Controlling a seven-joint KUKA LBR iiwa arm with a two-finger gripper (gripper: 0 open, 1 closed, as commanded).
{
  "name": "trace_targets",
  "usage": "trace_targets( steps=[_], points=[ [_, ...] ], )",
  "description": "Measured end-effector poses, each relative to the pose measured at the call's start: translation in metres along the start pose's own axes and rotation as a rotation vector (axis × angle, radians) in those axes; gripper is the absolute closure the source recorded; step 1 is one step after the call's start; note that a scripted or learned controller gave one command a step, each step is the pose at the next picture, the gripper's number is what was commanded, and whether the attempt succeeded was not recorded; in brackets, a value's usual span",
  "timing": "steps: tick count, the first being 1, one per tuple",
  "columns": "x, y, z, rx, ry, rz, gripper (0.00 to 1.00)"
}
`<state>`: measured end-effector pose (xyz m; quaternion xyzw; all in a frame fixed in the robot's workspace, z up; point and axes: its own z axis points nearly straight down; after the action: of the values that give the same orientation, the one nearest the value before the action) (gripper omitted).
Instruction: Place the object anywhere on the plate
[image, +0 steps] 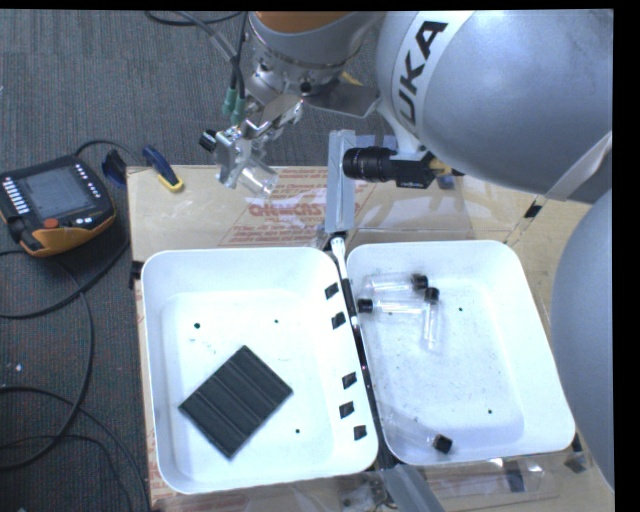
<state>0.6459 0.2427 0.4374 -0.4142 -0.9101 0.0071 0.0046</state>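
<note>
A dark ribbed square plate lies flat in the left bin, towards its front. My gripper hangs high over the bench behind the left bin's back edge. It is shut on a clear tube with a black cap, which sticks out slantwise from between the fingers. In the right bin two more clear tubes with black caps lie near the back, and a third rests near the front rim.
A row of black clips runs along the divide between the bins. A teach pendant with its cables lies on the floor at the left. The arm's large grey body fills the upper right.
</note>
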Motion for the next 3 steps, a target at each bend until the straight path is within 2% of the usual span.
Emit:
trace_targets(
  steps=[1, 2, 3],
  points=[
    [0.023, -0.033, 0.132, -0.012, -0.001, -0.116, 1.0],
    [0.022, -0.033, 0.124, -0.01, 0.001, -0.113, 1.0],
    [-0.005, -0.011, 0.095, -0.016, -0.006, -0.495, 1.0]
  ],
)
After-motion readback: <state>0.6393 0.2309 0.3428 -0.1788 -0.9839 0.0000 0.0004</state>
